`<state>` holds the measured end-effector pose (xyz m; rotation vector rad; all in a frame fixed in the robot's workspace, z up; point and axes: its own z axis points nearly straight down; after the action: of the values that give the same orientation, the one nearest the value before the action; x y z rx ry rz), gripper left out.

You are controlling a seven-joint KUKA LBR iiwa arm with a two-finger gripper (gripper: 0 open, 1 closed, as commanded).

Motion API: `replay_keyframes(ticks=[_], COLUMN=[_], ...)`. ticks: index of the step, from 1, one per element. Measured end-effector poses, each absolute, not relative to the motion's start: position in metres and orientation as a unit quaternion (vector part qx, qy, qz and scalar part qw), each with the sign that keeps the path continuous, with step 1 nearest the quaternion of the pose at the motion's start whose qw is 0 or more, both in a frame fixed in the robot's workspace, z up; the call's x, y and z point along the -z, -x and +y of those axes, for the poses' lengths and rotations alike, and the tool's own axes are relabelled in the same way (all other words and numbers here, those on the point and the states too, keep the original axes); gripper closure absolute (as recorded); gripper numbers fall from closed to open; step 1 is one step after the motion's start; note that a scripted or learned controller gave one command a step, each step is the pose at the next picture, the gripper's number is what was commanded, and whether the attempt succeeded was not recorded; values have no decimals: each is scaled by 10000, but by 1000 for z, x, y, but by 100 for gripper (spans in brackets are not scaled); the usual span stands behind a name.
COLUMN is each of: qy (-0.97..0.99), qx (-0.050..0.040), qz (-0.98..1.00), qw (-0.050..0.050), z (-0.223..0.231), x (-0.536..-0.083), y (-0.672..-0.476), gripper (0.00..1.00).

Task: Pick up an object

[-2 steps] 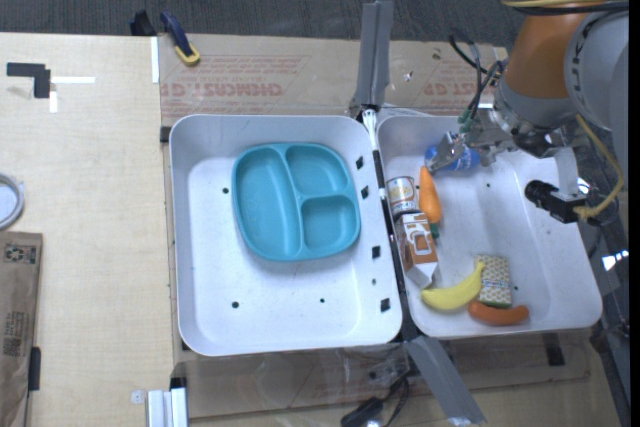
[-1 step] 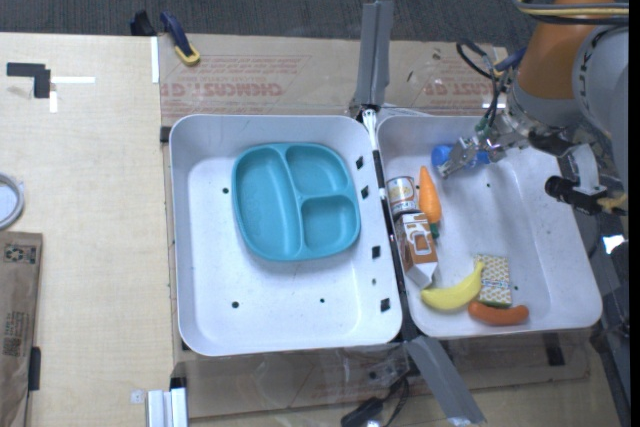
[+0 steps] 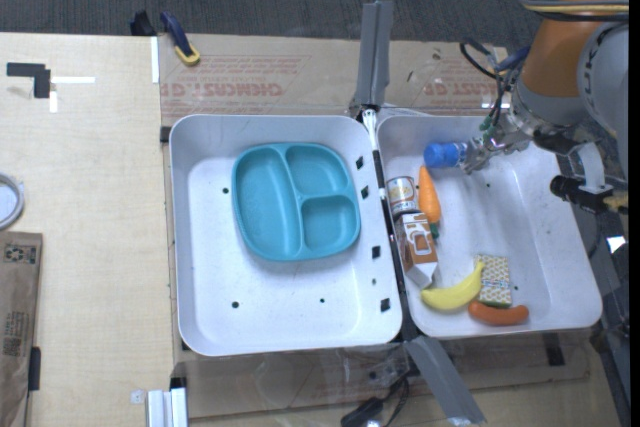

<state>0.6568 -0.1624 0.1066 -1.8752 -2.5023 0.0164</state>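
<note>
Status: pick not done | tool (image 3: 478, 158) at right bin's (image 3: 560, 245) 12 o'clock, just beside blue object (image 3: 441, 155) | I cannot tell its grip state | left: grasp, lift.

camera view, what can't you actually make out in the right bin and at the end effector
- End effector: too small and cluttered with cables in the camera view to tell how it stands or whether it touches the blue object.
- Blue object: small and blurred; its identity is unclear.
- Can and small carton: labels too small to read.
- Patterned block: partly overlapped by the banana, unidentifiable.
</note>
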Motion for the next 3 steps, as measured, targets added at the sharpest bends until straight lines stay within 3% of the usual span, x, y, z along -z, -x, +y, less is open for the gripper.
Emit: replay_keyframes(ticks=[1, 2, 3], qy=[5993, 6789, 6792], qx=[-47, 26, -18], qz=[-8004, -7339, -7337], qw=[80, 243, 207], z=[-161, -200, -206], x=[-107, -101, -108], y=[-657, -658, -657], gripper=[0, 0, 100])
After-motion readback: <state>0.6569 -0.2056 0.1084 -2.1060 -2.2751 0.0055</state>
